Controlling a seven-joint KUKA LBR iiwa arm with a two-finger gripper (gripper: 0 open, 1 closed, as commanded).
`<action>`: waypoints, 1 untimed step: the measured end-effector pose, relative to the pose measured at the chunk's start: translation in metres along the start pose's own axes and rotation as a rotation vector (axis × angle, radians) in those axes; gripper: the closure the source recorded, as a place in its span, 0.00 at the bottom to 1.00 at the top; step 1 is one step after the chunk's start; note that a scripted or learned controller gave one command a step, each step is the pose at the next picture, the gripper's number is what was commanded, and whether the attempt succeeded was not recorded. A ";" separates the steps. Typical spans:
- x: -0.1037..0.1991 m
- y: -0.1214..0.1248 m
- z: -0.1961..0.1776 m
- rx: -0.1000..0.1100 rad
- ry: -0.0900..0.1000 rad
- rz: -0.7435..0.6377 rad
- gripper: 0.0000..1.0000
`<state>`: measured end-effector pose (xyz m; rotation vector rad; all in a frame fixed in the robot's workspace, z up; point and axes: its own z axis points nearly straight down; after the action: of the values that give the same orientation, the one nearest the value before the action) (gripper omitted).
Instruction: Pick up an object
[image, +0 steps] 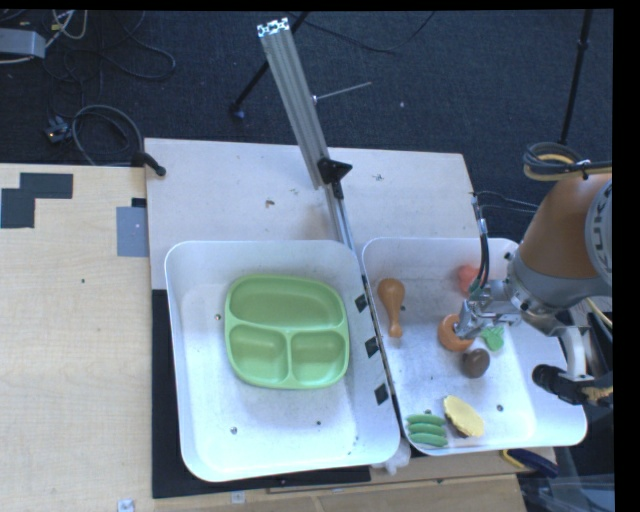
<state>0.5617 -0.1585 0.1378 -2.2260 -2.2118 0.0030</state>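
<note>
The arm reaches in from the right, and my gripper (477, 318) hangs low over the middle of the right bin (520, 428). Its tip is right over an orange round object (453, 336), touching or nearly touching its right side. A brown ball (475, 362) lies just below the gripper, and a small green piece (496, 340) sits beside it. A reddish object (467, 274) shows above the gripper, partly hidden by a cable. A brown drumstick-shaped toy (390, 299) lies at the bin's left side.
A yellow piece (463, 416) and green pea pods (427, 430) lie near the right bin's front edge. The left bin (190, 400) holds a green divided plate (287, 332). A grey metal rail (300, 110) slants down to the divider between the bins.
</note>
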 end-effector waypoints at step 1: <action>0.000 -0.001 -0.063 -0.008 -0.002 -0.006 1.00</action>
<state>0.5610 -0.1585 0.2012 -2.2241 -2.2235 -0.0032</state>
